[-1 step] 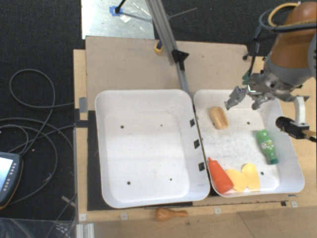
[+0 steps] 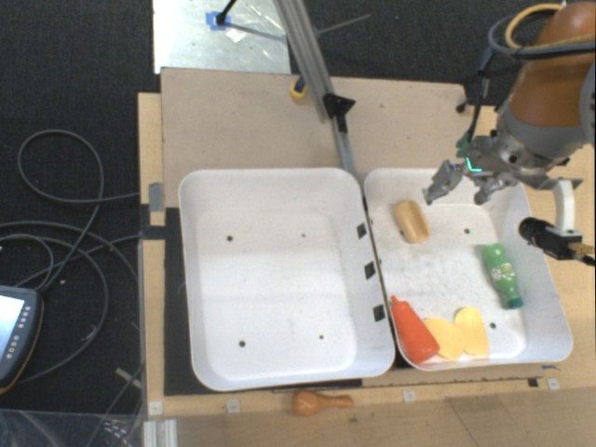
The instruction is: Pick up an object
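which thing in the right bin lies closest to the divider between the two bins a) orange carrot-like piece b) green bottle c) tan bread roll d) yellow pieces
a: the orange carrot-like piece lies against the right bin wall next to the left bin, nearer than the others.

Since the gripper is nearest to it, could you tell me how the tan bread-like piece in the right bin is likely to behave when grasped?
The tan piece looks rounded and oblong, so it may roll if nudged sideways. It lies alone on the right bin floor, so the gripper probably has room. Its smooth surface might slip.
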Controlling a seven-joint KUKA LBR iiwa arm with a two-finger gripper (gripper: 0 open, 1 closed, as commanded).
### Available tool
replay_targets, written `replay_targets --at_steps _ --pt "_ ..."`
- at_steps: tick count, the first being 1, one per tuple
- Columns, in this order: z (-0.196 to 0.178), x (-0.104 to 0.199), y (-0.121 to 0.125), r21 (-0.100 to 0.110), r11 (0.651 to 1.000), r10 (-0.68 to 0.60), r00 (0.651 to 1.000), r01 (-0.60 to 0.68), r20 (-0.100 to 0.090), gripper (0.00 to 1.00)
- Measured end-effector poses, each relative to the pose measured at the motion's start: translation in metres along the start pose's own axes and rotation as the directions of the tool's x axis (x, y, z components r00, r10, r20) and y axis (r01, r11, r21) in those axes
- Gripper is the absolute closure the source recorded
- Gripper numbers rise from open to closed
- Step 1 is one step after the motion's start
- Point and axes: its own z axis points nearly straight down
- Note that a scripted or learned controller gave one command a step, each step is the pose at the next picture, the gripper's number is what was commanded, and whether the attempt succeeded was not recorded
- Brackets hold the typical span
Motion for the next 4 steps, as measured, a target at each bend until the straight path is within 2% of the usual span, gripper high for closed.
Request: replay_targets --at_steps 1,2,3,4 --pt "0.059 -0.008 -0.002 0.006 1.000 0.004 1.000 -0.004 0.000 0.00" --pt "0.107 -0.005 0.007 0.004 1.000 0.002 1.000 -0.002 0.000 0.00" --pt "0.157 -0.010 -0.003 0.006 1.000 0.003 1.000 -0.003 0.000 0.00" --pt "0.143 -0.010 0.000 -0.002 1.000 0.004 1.000 -0.004 0.000 1.00"
